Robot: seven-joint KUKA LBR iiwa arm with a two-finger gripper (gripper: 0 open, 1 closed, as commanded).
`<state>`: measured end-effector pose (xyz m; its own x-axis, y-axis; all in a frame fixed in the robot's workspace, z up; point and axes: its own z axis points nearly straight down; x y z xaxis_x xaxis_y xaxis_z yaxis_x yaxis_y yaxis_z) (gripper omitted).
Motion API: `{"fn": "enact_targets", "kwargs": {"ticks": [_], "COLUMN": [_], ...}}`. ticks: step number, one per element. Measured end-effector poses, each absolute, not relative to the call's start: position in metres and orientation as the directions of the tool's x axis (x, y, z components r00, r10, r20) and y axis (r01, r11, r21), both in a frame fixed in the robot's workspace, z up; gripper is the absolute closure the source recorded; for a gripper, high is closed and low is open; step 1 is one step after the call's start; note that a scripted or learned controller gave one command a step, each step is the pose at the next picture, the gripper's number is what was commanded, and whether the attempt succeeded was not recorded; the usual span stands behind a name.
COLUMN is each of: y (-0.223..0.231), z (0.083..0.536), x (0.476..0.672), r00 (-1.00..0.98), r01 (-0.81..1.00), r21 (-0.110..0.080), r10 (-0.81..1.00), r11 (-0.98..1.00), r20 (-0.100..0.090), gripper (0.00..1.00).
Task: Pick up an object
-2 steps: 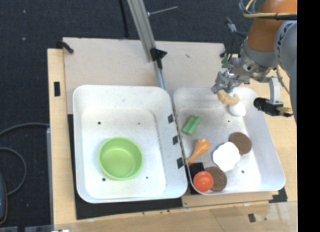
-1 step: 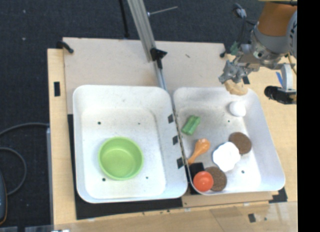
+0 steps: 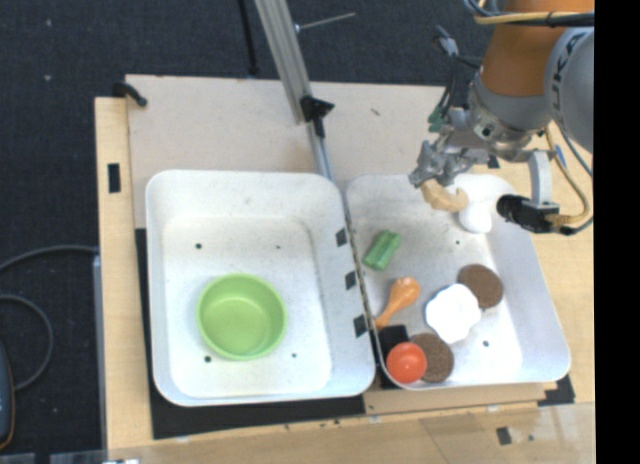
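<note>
Front of right bin: a small red ball point(image 3: 405, 360) sits in the near corner, touching a dark brown round disc point(image 3: 436, 355); just behind them lies a white scalloped round piece point(image 3: 452, 312), with a second brown round disc point(image 3: 483, 285) at its far right side.

Middle of right bin: an orange carrot-shaped toy point(image 3: 399, 298) lies tilted near the dividing wall, and a green blocky piece point(image 3: 381, 250) lies just beyond it, apart from the carrot.

Left bin: a shallow white tray point(image 3: 175, 202) holding a lime green plastic bowl point(image 3: 240, 316), upright, toward the near side.

Right bin: a second shallow white tray point(image 3: 545, 337) beside the first, their walls meeting in the middle.

Far end of right bin: a white rounded object point(image 3: 478, 202) rests near the back wall.

Arm: the grey arm with its orange band point(image 3: 530, 27) hangs over the far part of the right bin.

End effector: the two-finger gripper point(image 3: 441, 180) has its fingers drawn in around a small tan curved object point(image 3: 440, 196), which shows at their tips, just beside the white rounded object.

Task's thing: the tan object, at the gripper tips, over the back of the right bin.

Progress: the grasp looks made; whether the piece is clear of the bin floor I cannot tell. What seems left is lifting it well clear and keeping hold of it.
</note>
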<state>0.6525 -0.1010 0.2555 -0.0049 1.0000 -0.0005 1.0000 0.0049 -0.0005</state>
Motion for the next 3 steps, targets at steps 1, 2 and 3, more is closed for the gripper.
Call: {"fn": "enact_targets", "kwargs": {"ticks": [1, 2, 3], "y": [-0.045, 0.001, 0.046], "z": [0.259, 0.267, 0.253], "x": [0.629, 0.606, 0.577], "r00": [-0.007, -0.007, -0.006], "r01": [1.000, 1.000, 1.000], "r21": [0.000, 0.000, -0.002], "r10": [1.000, 1.000, 1.000], "r11": [0.007, 0.007, 0.006], "r20": [0.001, 0.002, 0.000], "gripper": [1.00, 1.00, 1.00]}}
